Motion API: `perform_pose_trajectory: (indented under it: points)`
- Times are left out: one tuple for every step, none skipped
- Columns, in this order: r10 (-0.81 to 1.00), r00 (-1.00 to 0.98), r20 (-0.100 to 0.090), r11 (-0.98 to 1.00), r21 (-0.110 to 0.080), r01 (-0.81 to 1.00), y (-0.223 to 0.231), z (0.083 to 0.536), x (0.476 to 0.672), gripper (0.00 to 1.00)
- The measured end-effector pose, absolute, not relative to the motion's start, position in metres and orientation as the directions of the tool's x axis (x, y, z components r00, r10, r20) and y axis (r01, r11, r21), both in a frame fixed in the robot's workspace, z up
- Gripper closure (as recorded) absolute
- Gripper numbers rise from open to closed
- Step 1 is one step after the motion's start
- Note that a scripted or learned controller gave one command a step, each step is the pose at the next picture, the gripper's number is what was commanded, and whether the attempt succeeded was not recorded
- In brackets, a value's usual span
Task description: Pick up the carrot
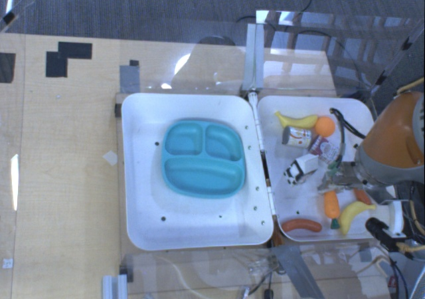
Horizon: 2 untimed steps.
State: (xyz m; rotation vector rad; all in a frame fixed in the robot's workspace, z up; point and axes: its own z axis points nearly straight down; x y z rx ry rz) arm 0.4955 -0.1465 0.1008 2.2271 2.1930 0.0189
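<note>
At the near edge of the right bin point(265, 158) lies a red sausage point(302, 226). Just past it, toward the near right corner, a small orange carrot point(331, 204) lies beside a yellow banana point(353, 213), and the two look like they touch. The gripper point(340, 178) hangs right above the carrot. It is a dark tangle of metal, and I cannot tell how it is set or if it has anything. The big grey arm point(393, 148) with its orange band comes in over the right side of this bin.

Near the middle of the bin stands a little black and white toy cow point(300, 168). Farther back there is a small can point(297, 135), an orange ball point(324, 126) and another banana point(297, 120) near the far edge.

The left bin point(143, 178) holds a blue tray point(202, 159) with three parts, sitting flat in its middle.

Both bins sit on a wooden counter point(63, 158)
</note>
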Motion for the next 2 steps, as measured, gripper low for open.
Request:
perform_pose_trajectory:
  points:
    - [0.984,0.18,0.0,-0.18,0.004,0.984,-0.124,0.133,0.502,1.0]
    - [0.992,0.129,0.0,-0.129,0.006,0.992,-0.077,0.222,0.496,1.0]
